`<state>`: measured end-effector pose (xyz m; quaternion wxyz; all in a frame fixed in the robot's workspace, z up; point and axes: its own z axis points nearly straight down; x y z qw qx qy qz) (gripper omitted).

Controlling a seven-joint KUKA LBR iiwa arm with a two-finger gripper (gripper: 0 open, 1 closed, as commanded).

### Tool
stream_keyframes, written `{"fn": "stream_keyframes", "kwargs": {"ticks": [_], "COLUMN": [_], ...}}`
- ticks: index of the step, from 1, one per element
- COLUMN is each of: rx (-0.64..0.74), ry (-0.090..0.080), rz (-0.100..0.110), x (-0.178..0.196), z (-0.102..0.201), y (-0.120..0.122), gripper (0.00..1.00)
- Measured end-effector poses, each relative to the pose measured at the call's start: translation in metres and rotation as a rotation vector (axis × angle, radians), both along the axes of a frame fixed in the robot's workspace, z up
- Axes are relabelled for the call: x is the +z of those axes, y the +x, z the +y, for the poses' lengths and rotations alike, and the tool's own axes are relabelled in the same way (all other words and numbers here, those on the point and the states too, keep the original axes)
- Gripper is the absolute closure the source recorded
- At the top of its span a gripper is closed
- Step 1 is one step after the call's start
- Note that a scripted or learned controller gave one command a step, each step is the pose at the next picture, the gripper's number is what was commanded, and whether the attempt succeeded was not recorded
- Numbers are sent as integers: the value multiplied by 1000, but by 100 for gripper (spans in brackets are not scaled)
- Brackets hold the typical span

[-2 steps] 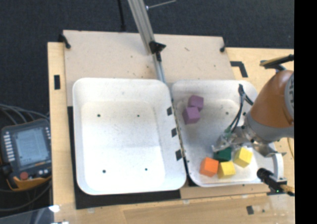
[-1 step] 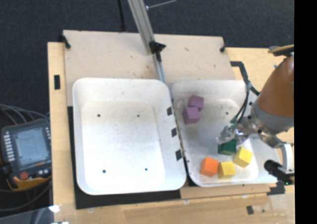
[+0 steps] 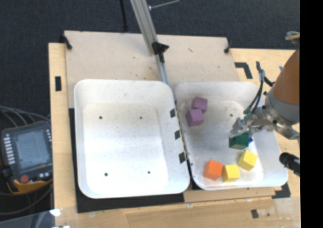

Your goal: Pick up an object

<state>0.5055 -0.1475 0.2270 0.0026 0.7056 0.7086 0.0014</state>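
Right bin point(image 3: 217, 91) — shallow, white, holding all loose items. Two purple blocks point(image 3: 197, 110) are sitting touching one another near its upper left, close to the divide between the bins. An orange block point(image 3: 213, 169) is lying at the near edge, with a yellow block point(image 3: 231, 172) just beside it and a second yellow block point(image 3: 248, 160) a little further right, tilted. A green block point(image 3: 240, 141) is resting above the second yellow one, right of centre.

Gripper point(image 3: 241, 130) — reaching in from the right and hanging directly over the green block, touching or nearly touching its top; whether its fingers are apart or closed cannot be told, nor whether the block is gripped.

Left bin point(image 3: 126, 136) — white, lying alongside.

Pendant point(image 3: 26, 151) — grey handheld unit with screen, lying off the bench at far left.
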Motion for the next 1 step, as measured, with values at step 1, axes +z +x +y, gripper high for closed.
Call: {"fn": "stream_keyframes", "kwargs": {"ticks": [1], "rx": [1], "ry": [0], "rz": [0], "x": [37], "z": [-1], "y": [1], "gripper": [100]}}
